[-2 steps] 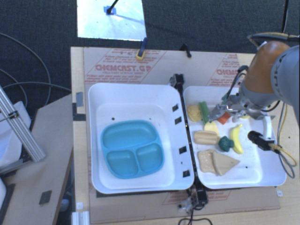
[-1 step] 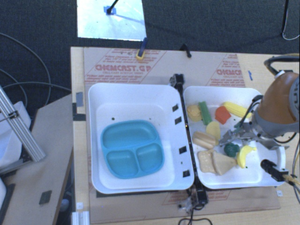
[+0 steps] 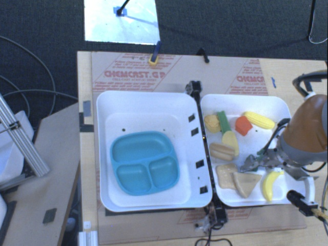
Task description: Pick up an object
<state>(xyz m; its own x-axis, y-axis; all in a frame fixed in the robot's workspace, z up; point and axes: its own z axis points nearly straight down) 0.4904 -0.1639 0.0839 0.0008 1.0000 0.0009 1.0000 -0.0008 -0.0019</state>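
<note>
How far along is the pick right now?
Done: the end effector has reached low into the right bin, just above the tan wedge, beside the banana. In hand: nothing visibly held. Left: grasp a piece and lift it. The blue tray lies in the left bin.

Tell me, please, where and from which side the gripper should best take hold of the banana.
Probably the middle of the banana, gripped from above across its narrow width. It lies flat and nearly upright in the view, close to the right bin's wall, so a sideways approach looks cramped.
</note>
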